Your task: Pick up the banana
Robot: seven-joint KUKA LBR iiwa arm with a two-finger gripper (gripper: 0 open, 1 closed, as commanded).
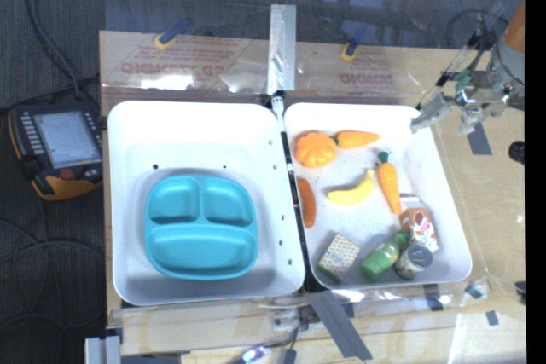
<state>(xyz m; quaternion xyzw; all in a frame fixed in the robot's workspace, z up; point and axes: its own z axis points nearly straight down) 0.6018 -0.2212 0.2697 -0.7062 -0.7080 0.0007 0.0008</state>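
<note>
The yellow banana (351,190) lies on its side near the middle of the right bin (452,209), curved, with its tip pointing up and right. My gripper (445,119) hangs above the far right corner of that bin, well up and to the right of the banana. Its two fingers stand apart with nothing between them.
Around the banana lie an orange fruit (315,149), a carrot (358,137), a second carrot (389,186) close on its right, and a red-orange stick (306,200) on its left. A checkered box (338,253), green bottle (382,258) and can (414,258) sit at the front. The left bin holds a blue divided plate (201,226).
</note>
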